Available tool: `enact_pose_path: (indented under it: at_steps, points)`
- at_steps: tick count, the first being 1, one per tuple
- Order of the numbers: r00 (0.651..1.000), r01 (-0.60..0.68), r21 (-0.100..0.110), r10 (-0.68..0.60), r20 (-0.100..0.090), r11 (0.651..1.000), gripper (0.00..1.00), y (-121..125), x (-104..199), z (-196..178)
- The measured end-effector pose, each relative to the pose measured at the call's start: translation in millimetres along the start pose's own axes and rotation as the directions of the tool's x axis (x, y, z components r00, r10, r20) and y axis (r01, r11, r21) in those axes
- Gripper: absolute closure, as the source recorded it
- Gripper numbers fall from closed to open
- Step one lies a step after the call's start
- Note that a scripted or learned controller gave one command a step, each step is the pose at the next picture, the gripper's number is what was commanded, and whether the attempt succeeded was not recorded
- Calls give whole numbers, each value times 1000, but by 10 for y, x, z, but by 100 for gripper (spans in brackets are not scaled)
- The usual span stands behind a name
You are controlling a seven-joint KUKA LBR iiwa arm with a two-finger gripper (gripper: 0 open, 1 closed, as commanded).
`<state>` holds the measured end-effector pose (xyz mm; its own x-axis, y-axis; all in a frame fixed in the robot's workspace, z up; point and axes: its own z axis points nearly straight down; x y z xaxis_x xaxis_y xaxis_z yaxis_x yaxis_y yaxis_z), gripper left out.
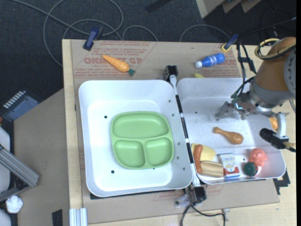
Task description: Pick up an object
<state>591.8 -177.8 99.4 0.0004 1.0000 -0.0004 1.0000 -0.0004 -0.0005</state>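
Note:
My gripper [232, 114] hangs over the back of the right bin [207, 91], its fingers spread open with nothing between them. A brown toy drumstick [229, 135] lies on the bin floor just below the gripper, apart from it. Along the bin's front edge lie a hot dog in a bun [210, 167], a yellow cheese piece [208, 153], a small carton [228, 164], a red strawberry-like toy [258, 156] and a green toy [250, 169].
The left bin [94, 102] holds a green divided plate [142, 139]. Behind the bins on the cardboard lie a toy carrot [117, 63] and a blue-and-white bottle [210, 60]. A blue clip [92, 38] sits at the back left corner.

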Motion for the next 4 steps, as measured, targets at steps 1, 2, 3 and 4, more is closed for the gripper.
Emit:
enact_pose_path:
  at_steps: [1, 2, 3, 4]
  points:
    - [1000, -1, 0, 1, 0, 1000, 0, -654, 17, 154]
    - [1000, -1, -2, 1, 0, 1000, 100, -647, 19, 51]
    - [1000, 2, -4, -2, -1, 1000, 100, 80, 497, -752]
    - [1000, 2, -2, -2, -1, 1000, 100, -159, 1183, -1231]
